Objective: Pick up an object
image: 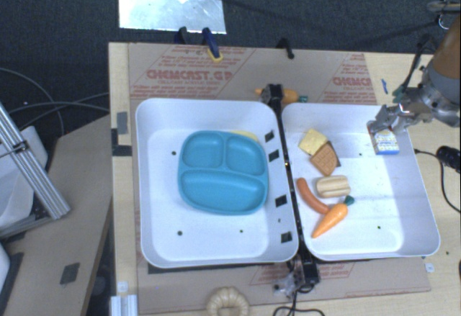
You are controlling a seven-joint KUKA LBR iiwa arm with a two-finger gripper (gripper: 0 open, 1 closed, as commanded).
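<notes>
Toy food lies in a loose cluster in the left half of the right bin (414,185), near the divider between the two bins. There is a yellow cheese wedge (312,140) toward the bin's far edge, a brown cracker (325,158) touching it on the near side, a pale bread roll (333,186) just below that, an orange-red sausage (311,195) leaning against the roll's left side, and a carrot (330,219) with a green tip closest to the bin's near edge. The pieces look like small, light, hollow plastic: stiff, smooth, and probably slippery on their rounded faces. None seems fragile.

The carrot is likely the easiest to take, since it sits a little apart at its thick end; pinching across its middle, at right angles to its length, should keep it from squirting out. The roll is fatter and crowded by the sausage, so fingers coming down there may nudge both. The cracker and wedge are flat and low, which leaves little to close on.

The gripper (386,136) hangs over the far right corner of the right bin, well apart from the cluster. A small white-and-blue item shows at its tip, but I cannot tell whether that is part of the tool or something carried, nor whether the tool is clenched or released.

The left bin (155,163) carries a blue divided plate (222,171) near its middle.
</notes>
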